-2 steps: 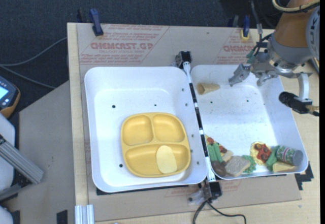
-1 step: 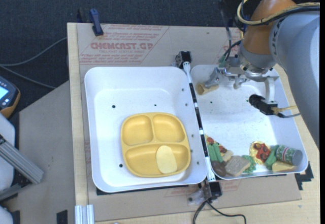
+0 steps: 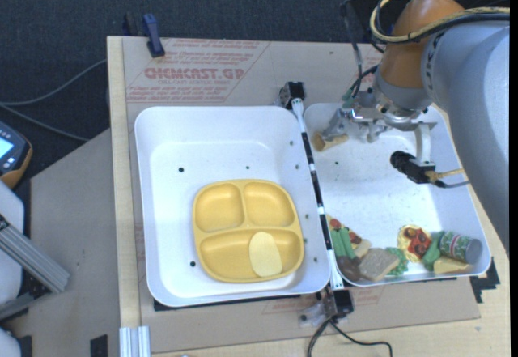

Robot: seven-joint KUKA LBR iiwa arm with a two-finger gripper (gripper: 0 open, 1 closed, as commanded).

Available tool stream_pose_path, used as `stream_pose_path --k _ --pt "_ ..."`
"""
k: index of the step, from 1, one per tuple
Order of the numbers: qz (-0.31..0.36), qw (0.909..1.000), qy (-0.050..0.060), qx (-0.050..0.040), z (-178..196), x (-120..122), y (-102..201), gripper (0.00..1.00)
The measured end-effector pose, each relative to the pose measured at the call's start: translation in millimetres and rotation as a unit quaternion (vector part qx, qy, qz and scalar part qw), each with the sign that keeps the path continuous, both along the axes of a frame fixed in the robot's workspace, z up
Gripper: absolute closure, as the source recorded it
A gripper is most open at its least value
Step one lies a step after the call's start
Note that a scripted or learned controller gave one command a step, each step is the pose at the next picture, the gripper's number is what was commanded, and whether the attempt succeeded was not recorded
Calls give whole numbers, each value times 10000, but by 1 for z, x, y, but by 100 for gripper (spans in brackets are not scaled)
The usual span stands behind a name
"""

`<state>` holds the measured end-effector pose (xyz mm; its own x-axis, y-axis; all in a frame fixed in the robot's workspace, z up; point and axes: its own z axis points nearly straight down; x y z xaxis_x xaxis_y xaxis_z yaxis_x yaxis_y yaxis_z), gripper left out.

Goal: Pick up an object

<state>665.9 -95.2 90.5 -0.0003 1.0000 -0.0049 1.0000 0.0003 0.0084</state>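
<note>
The gripper (image 3: 356,125) sits low at the right bin's (image 3: 453,210) far left corner, a tan piece (image 3: 331,138) at its tip; whether the fingers clasp it I cannot tell. The pick looks unfinished. More toy food (image 3: 380,258) lies along the bin's near edge.

Even, diffuse overhead light; scene bright. The two shallow white plastic bins (image 3: 162,210) run near overexposed, with mild glare on their rims. Shadows soft and short. Focus slightly soft throughout; the dark floor at the far side is underexposed.
</note>
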Motion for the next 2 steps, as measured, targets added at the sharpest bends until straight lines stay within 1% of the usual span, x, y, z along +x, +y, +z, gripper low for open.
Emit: stream_pose_path --k 1,2 --pt "-9 10000 -14 10 0 4 -19 0" --pt "3 10000 -31 4 11 5 -18 100"
